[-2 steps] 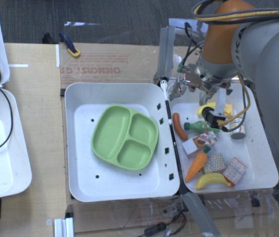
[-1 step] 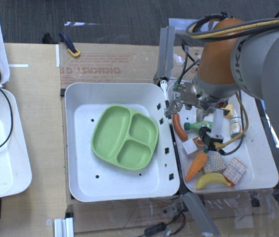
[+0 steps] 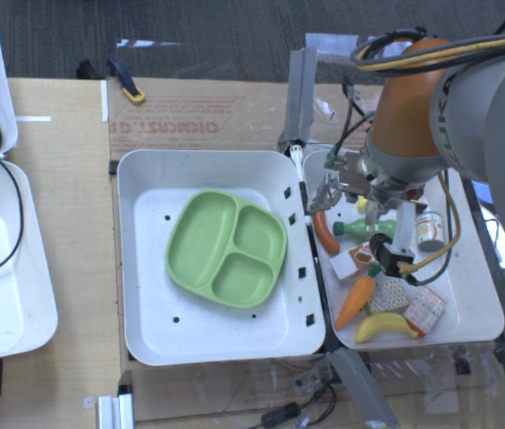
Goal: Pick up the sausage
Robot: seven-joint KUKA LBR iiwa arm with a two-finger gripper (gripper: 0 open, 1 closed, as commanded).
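One sausage (image 3: 324, 232) hugs right bin's (image 3: 483, 315) left wall.

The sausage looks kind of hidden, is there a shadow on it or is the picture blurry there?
In the camera view the sausage is sharp enough to read as an orange-red curve, but the arm hangs over it, hiding and shading its upper end; the green plate sits in even, soft light with no glare; the tool itself looks dark and cluttered.
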